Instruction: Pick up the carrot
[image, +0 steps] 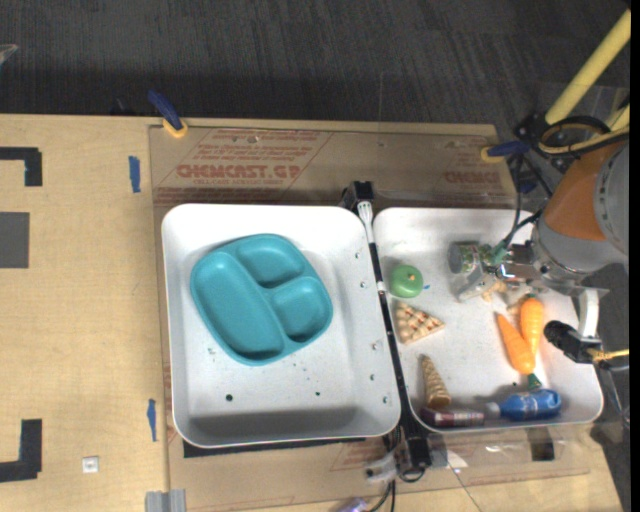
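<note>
The carrot lies in the right bin, near its right wall, with its orange body slanting down to a green end near the bin's front. A second, shorter orange piece rests against its upper part. My gripper hangs over the bin's back middle, up and to the left of the carrot and apart from it. Nothing shows between the gripper and the carrot. The grey arm with its orange band comes in from the right.
The right bin also holds a green apple, a pizza slice, a brown cone, a dark bottle and a blue toy along the front wall. A teal divided plate sits in the left bin.
</note>
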